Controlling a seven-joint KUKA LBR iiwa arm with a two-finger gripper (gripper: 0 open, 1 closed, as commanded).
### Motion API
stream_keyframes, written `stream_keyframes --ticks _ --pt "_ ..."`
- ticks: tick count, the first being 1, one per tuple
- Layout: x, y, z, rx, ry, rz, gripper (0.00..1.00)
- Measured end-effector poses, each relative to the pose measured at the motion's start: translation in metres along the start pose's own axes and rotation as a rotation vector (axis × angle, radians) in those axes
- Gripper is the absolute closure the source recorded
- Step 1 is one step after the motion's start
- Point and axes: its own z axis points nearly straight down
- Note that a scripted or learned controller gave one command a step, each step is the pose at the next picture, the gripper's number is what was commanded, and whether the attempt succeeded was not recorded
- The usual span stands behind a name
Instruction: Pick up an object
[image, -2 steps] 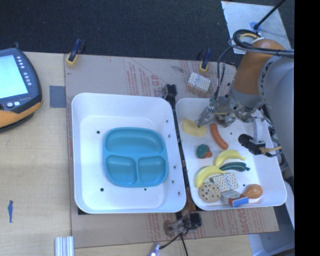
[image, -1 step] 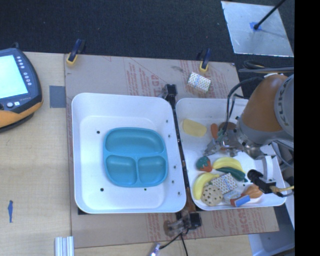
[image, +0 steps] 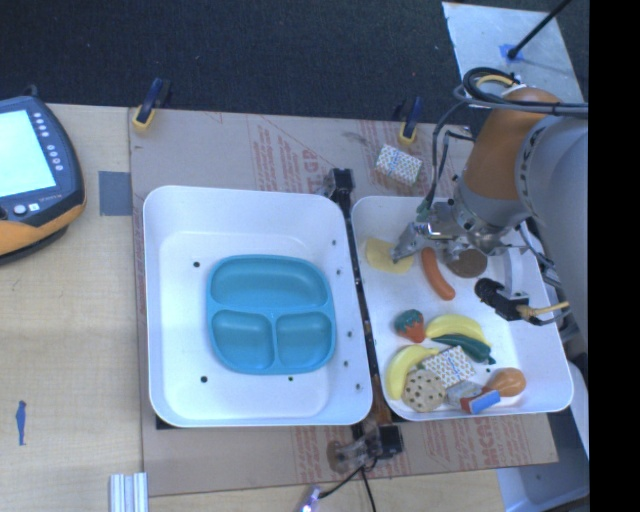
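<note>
Hanging over the far part of the right bin (image: 560, 385), the gripper (image: 432, 232) is pointing down toward that bin's far-left corner; whether it is gripping anything cannot be told, since its tip is blurred against the white floor. Just beside it, a pale yellow piece (image: 383, 256) is lying against the bin's left wall, and an orange sausage-shaped toy (image: 438, 274) is lying right below the gripper, slanting toward the bin's middle. A brown round piece (image: 466, 263) is sitting under the wrist. Toward the near edge, a yellow banana (image: 452, 325), a green-topped red piece (image: 408, 322), a dotted cookie (image: 422, 391) and an orange ball (image: 507, 380) are crowding together. Inside the left bin (image: 170, 300), a blue divided plate (image: 270, 312) is resting in the middle.
</note>
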Motion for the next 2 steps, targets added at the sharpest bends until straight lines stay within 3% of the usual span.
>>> stream_keyframes --ticks 1,2 --pt "-0.055 -0.012 0.0 0.0 -0.001 0.002 0.0" --pt "-0.031 -0.034 0.001 0.003 -0.001 -0.003 0.0"
